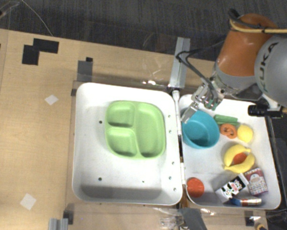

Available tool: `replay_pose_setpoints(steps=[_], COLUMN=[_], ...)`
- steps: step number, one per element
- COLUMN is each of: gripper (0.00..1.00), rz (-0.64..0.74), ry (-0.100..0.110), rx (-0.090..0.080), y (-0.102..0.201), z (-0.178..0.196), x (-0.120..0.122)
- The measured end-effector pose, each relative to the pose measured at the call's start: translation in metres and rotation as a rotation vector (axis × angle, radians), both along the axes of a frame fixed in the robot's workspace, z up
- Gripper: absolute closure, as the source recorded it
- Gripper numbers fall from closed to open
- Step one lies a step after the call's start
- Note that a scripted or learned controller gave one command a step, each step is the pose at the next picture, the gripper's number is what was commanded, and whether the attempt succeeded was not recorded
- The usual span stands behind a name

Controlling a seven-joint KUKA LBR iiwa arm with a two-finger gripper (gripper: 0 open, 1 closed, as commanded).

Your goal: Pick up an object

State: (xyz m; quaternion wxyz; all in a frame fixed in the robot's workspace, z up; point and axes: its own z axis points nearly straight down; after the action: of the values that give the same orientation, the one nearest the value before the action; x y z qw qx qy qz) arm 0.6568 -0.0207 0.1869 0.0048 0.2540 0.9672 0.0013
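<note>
The right bin is crowded: a blue bowl at its far left, fruit and small packets packed along its right and near sides. The left bin gives open floor all round the green divided plate.

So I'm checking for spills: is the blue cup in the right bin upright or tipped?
Tipped. The blue cup leans with its open mouth tilted toward the camera, its inside visible, just below the gripper.

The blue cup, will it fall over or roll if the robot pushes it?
The blue cup probably slides or tips easily: it looks like light, hollow plastic. Tipped, its round wall might roll toward the orange ball. Its smooth rim could slip from the end effector.
</note>
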Motion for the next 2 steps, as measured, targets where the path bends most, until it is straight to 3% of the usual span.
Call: replay_pose_setpoints(steps=[1, 2], gripper=[0.0, 0.0], rz=[-0.13, -0.119], ry=[0.01, -0.012], rx=[0.0, 0.001], y=[-0.063, -0.068], z=[-0.084, -0.093], x=[-0.021, -0.071])
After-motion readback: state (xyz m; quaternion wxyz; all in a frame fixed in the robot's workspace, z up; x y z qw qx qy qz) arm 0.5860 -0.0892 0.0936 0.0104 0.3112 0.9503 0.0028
